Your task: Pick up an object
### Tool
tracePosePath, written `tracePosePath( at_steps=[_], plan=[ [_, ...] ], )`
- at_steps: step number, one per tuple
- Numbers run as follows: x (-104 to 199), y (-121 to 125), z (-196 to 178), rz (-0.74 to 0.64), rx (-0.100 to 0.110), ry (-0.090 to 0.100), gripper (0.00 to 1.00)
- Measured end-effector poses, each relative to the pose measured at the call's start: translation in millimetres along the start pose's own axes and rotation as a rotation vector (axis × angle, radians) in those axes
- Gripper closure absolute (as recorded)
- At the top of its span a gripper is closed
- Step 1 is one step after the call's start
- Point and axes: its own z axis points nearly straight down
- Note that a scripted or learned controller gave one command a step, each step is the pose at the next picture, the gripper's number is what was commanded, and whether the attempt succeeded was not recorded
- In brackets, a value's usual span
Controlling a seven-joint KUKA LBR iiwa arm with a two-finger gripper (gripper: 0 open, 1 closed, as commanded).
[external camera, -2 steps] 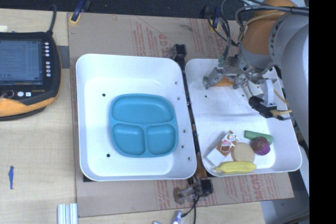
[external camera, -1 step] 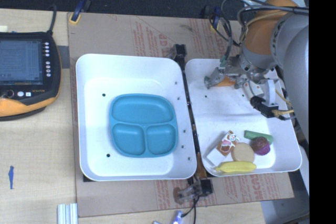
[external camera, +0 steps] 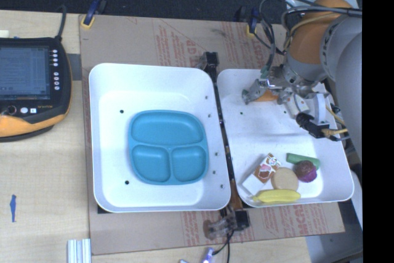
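Observation:
My gripper (external camera: 265,90) is low over the far end of the right bin (external camera: 271,132), reaching in from the right. A small orange object (external camera: 266,97) shows just beneath it, partly hidden by the gripper body; whether it is held cannot be seen. At the bin's near right corner lie a yellow banana (external camera: 278,196), a tan round piece (external camera: 285,179), a purple piece (external camera: 306,172), a green piece (external camera: 303,160) and a small brown and white carton (external camera: 266,169), all well away from the gripper.
The left bin (external camera: 111,108) holds a blue three-compartment tray (external camera: 167,146). A tablet pendant (external camera: 31,86) lies on the bench at the far left. Cables loop above the arm's wrist (external camera: 311,52). The right bin's middle floor is bare white.

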Motion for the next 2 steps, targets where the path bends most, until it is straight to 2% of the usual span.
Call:
tracePosePath(
  at_steps=[2],
  plan=[
    [-3.3,0.0,-0.1,0.000,0.000,0.001,0.00]
  ],
)
